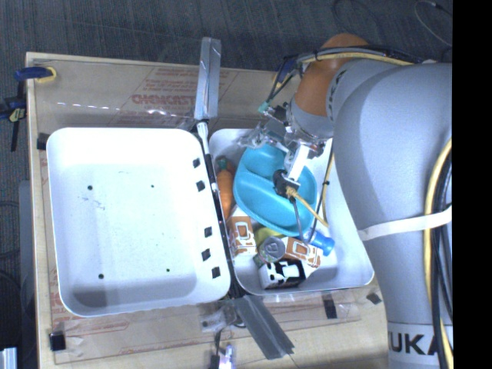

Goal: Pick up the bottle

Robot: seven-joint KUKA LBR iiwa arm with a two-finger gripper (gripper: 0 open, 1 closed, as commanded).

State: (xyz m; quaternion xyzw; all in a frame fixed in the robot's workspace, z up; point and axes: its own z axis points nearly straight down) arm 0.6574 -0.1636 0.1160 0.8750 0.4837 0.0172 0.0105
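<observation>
You have the gripper [270, 133] at the upper end of the right bin [350, 264], just over the top rim of a blue bowl [261, 191]. From this slant you cannot tell whether the tool is spread or pressed together, and nothing shows pinched in it.

Your bottle [304, 250] lies on its side in the lower right part of that same bin. It has an orange and white label, and its blue cap points toward the right wall. It sits just under the lower edge of the blue bowl, so the bowl lies between the tool and the bottle. The bottle is well apart from the gripper, below it and a little to the right in the frame.

Around the bottle you will see:
- a greenish round thing [269, 246] just to its left
- a black and white thing [283, 273] just below it, near the bin's lower wall
- an orange and white pack [242, 237] further left, close to the wall shared with the left bin [123, 229]
- an orange thing [224, 192] lying along that wall, beside the bowl's left edge
</observation>
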